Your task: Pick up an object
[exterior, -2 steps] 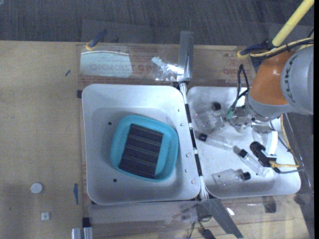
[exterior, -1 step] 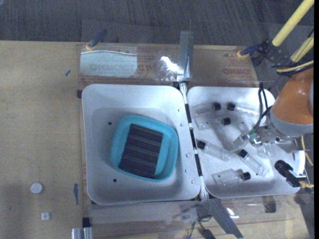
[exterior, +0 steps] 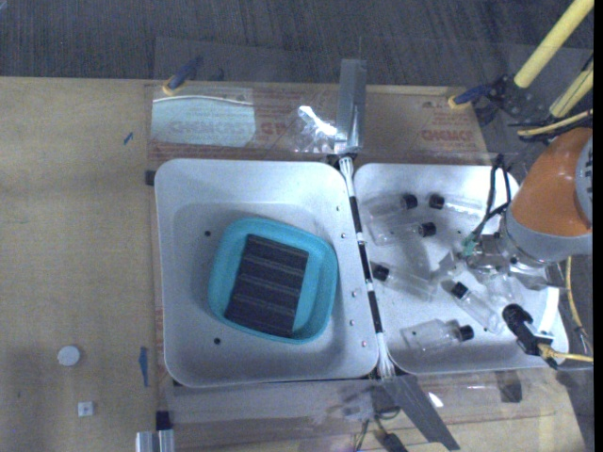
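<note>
The right bin (exterior: 415, 172) holds several small clear bottles with black caps, among them one lying at the front (exterior: 435, 332) and one near the middle (exterior: 459, 290). More caps show toward the back (exterior: 409, 200). In the left bin (exterior: 179, 252) lies a blue dish (exterior: 222, 262) with a dark ribbed block (exterior: 271, 283) in it. My gripper (exterior: 480, 252) hangs low over the right side of the right bin, under the orange band (exterior: 554, 191), close above the clear bottles there.
The divider between the two bins (exterior: 363, 262) runs down the middle. Cardboard and a plastic bag (exterior: 203, 121) lie behind the bins. Yellow and black cables (exterior: 528, 332) trail by the right bin's front right corner. Bare bench lies to the left (exterior: 75, 252).
</note>
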Available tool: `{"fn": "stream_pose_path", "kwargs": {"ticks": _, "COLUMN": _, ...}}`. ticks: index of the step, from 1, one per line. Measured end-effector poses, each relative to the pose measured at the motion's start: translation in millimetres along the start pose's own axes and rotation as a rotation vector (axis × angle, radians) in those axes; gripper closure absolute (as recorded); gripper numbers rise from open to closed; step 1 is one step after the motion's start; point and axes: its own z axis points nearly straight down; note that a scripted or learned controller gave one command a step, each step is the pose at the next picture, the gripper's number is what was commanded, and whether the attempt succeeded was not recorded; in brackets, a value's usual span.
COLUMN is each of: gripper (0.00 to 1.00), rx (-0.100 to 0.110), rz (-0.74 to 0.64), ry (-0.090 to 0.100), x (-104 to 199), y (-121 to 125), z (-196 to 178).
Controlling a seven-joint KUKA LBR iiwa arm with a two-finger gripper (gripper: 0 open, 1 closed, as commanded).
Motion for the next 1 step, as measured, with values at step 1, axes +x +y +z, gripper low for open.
{"fn": "stream_pose_path", "kwargs": {"ticks": 1, "gripper": 1.00, "rx": -0.004, "rz": 0.003, "ry": -0.002, "x": -1.5, "y": 1.2, "z": -10.8}}
